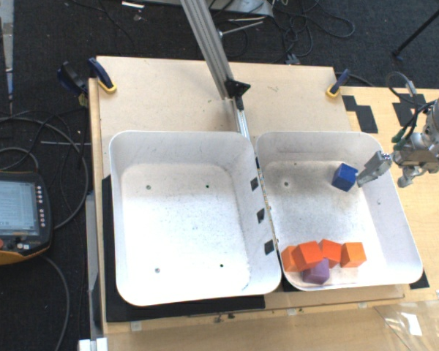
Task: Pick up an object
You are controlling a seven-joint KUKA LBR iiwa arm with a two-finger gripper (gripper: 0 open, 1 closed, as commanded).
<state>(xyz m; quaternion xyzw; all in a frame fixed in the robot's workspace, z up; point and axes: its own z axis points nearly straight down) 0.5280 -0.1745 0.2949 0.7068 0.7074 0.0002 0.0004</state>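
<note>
The tool (384, 168) reaches in from the right, over the right bin's far right rim, its grey finger (373, 168) angled down and left toward the small blue cube (344, 177). That finger's tip sits right against the cube's right face, or just beside it; whether the tool is clenched or released, I cannot tell from this angle. Nothing shows the cube pinched between fingers.

The cube lies in the upper right part of the right shallow white plastic bin (278, 159), with bare speckled floor to its left and below it, so there is open room on those sides. Down in the near corner of that same bin, well apart from the cube, there's a tight cluster: a large orange block (301, 256), a second orange block (329, 250) touching it, a smaller orange cube (353, 254) just to the right, and a purple block (316, 273) tucked in front.

The left shallow white plastic bin (132, 159) sits alongside, the two rims meeting along the middle. Both rest on the pale wooden desk (168, 93), which has yellow-tipped clamps at its far corners. A slanted metal pole (208, 39) rises from behind the bins. On the floor to the left sits a grey handheld control pendant (14, 214); its screen text is too small to read. No readable labels anywhere.
</note>
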